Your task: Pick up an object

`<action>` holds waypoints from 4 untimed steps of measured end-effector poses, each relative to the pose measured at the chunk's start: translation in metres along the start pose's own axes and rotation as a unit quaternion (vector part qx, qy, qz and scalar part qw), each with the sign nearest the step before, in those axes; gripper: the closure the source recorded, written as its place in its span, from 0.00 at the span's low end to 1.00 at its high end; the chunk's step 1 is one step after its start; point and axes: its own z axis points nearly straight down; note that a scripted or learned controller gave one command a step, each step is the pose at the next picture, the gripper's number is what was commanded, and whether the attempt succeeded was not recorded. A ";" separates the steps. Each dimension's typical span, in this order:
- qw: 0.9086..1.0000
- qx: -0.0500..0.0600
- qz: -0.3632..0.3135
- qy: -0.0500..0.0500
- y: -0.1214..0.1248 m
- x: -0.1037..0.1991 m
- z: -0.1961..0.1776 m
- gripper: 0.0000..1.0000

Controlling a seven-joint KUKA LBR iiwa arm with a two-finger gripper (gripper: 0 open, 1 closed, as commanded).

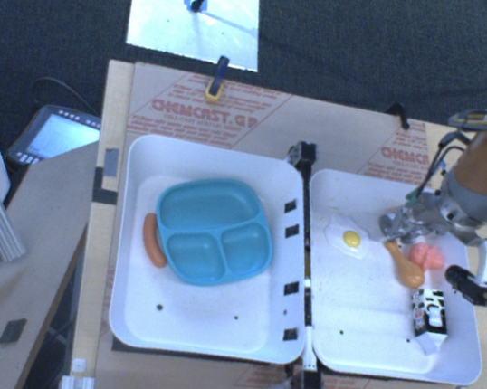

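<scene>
The gripper (396,224) hangs at the frame's right; its state cannot be told. The toy drumstick (404,266) lies just below-right, its long axis running diagonally down-right.

At the frame's right, the gripper (396,224) hangs over the right bin (358,340), near a fried egg (347,239), drumstick (405,266) and pink piece (427,256). A blue divided plate (213,230) and a sausage (155,239) lie in the left bin (195,323).

Yellow clamp (215,89) grips the cardboard sheet (237,117).
</scene>
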 end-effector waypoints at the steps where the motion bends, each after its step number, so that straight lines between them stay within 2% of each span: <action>1: 1.000 -0.011 0.002 -0.003 -0.007 -0.003 -0.061 1.00; 2: 1.000 -0.011 0.002 -0.003 -0.013 -0.010 -0.119 1.00; 3: 1.000 -0.010 0.001 -0.002 -0.012 -0.010 -0.122 1.00; 4: 1.000 -0.008 -0.001 -0.001 -0.034 0.040 -0.131 1.00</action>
